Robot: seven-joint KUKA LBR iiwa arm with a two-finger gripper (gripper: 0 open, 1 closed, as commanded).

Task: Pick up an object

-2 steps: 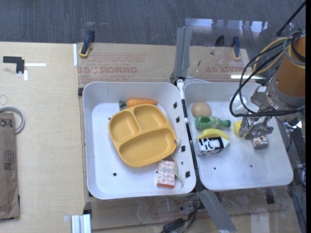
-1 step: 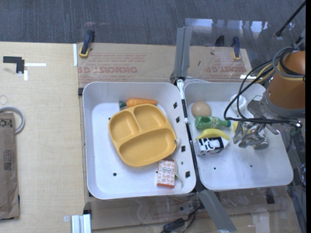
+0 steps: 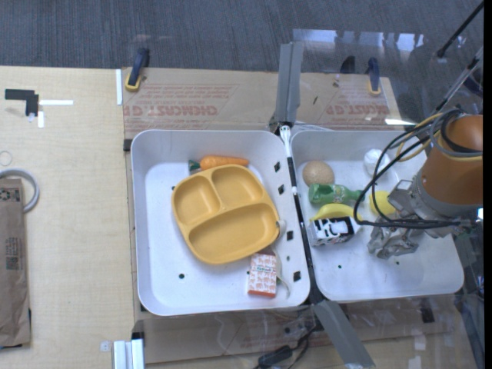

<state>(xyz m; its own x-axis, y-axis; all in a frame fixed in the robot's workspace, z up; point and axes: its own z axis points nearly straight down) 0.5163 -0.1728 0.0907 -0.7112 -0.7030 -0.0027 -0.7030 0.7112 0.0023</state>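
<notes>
Camera view catches the gripper (image 3: 393, 242) low over the floor of the right bin (image 3: 400, 283), nothing visibly between its fingers; whether they are open or shut I cannot tell. Just left of the gripper lie a black-and-white carton (image 3: 333, 229) and a yellow banana (image 3: 336, 211); beyond these sit a green packet (image 3: 332, 194) and a tan, egg-like ball (image 3: 317, 173). Further left of the gripper, the left bin (image 3: 154, 283) holds a yellow divided plate (image 3: 224, 214), an orange carrot (image 3: 224, 161) at its far rim, and a small red-and-white box (image 3: 263, 274) at its near rim.
</notes>
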